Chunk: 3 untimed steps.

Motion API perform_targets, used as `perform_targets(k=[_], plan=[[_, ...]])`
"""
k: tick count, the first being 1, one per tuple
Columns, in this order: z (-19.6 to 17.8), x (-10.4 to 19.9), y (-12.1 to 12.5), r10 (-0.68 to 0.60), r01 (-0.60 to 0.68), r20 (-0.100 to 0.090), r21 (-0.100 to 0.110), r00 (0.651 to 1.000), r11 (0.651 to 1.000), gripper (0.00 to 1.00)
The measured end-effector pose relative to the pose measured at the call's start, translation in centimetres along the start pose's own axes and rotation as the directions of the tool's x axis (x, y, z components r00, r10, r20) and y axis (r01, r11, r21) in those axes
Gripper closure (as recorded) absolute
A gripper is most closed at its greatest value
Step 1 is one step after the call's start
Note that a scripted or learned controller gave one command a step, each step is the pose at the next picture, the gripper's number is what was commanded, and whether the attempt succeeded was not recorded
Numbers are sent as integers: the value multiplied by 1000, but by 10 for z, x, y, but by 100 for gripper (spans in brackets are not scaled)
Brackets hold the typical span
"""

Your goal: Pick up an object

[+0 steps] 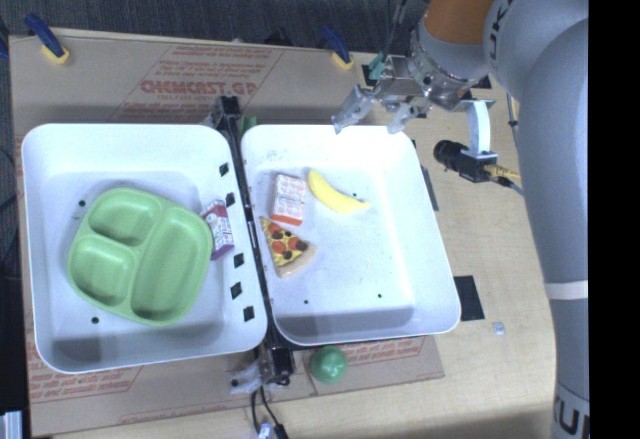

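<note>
My gripper (374, 116) hangs over the far rim of the right bin (430, 257), its translucent fingers spread apart with nothing between them. In that bin lie a yellow banana (335, 193), a small white and red carton (289, 199) and a pizza slice toy (286, 247), all towards the bin's left half. The banana is the closest to the gripper, below and left of it.
The left bin (40, 227) holds a green divided plate (140, 254) and a small dark red packet (219, 226) by its right wall. A green ball (327, 364) rests on the cardboard in front of the bins. Clamps sit at the board's far edge.
</note>
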State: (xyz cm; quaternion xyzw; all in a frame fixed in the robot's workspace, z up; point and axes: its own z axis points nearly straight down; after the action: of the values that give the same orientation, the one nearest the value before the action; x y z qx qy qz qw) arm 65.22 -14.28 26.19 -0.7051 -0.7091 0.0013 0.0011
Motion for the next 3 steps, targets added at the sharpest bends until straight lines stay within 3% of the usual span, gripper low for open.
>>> perform_targets(k=[1,2,3], plan=[[-58,10,-95,2,-2,0,-2,1000,1000,0],[150,-22,-93,0,0,-2,5,1000,1000,0],[164,-16,-143,-1,1,-1,1,1000,1000,0]])
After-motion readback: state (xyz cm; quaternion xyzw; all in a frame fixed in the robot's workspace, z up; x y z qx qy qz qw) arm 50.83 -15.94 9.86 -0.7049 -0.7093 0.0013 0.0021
